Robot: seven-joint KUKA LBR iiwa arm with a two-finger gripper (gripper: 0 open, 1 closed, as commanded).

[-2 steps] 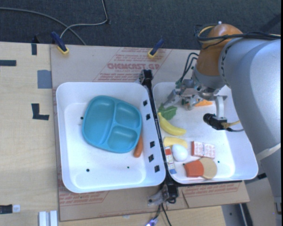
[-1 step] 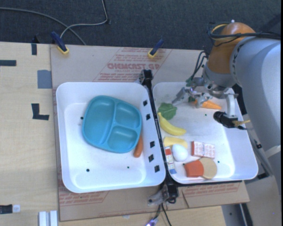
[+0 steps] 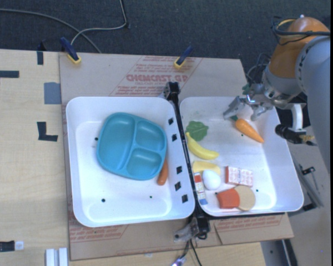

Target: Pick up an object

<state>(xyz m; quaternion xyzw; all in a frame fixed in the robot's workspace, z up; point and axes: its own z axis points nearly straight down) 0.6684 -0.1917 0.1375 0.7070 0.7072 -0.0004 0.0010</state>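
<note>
We see the gripper (image 3: 245, 108) spread apart directly above the carrot (image 3: 250, 129), positioned for a grasp.

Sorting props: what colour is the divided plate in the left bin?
Light blue divided plate, clearest in the camera view.

Open bin floor left of the pincer (image 3: 245, 108), up to a green leaf (image 3: 197, 130). Orange carrot (image 3: 249, 129) lying just below the pincer, blocking descent there. Farther below-left, crowded: banana (image 3: 201, 148), white egg (image 3: 211, 179), red-and-white packet (image 3: 238, 175), red block (image 3: 228, 198), tan disc (image 3: 246, 198). Bare strip along the right bin's (image 3: 288, 170) far wall, below-right.
</note>
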